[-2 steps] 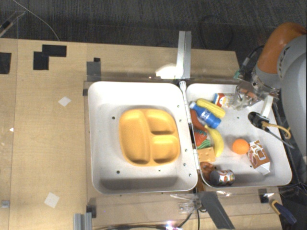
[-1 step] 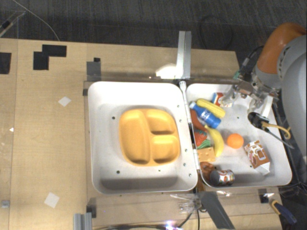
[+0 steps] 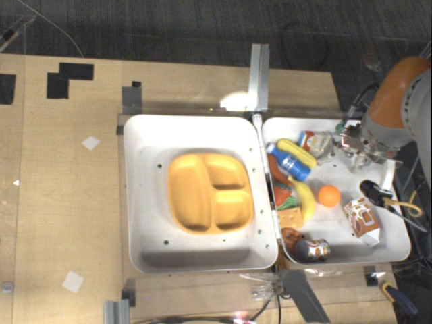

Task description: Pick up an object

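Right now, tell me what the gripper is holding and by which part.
Cannot be told: the grey two-finger gripper sits low over the right white bin, near a crumpled clear wrapper, but nothing is clearly seen between its tips.

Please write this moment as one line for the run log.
arm: over right bin, back corner | gripper: nothing seen held | orange ball: in right bin | yellow tray: in left bin

The grey arm with its orange band (image 3: 405, 106) was cut off by the right edge. A red object (image 3: 278, 167) lay half hidden beneath the blue plastic bottle (image 3: 291, 165) and yellow banana (image 3: 305, 200).
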`<state>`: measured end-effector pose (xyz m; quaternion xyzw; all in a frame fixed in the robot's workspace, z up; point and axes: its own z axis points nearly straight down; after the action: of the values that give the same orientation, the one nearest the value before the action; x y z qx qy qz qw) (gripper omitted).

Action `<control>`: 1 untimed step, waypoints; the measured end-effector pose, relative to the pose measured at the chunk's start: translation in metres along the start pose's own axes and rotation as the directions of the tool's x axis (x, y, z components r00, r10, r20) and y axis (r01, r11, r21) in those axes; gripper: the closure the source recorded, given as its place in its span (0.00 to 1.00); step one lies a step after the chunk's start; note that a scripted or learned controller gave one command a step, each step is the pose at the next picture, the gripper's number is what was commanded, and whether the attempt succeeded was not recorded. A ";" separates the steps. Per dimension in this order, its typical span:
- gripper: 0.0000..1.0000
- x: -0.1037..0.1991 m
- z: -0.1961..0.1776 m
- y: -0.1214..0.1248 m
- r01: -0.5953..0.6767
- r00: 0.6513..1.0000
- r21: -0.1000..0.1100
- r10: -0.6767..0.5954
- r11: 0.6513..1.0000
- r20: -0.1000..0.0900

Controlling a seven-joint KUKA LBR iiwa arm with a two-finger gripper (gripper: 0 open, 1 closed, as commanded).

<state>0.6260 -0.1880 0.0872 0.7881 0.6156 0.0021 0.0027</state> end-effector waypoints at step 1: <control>1.00 0.001 -0.014 0.003 0.005 1.000 -0.008 -0.005 1.000 0.001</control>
<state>0.6291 -0.1875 0.1013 0.7866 0.6174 0.0043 0.0064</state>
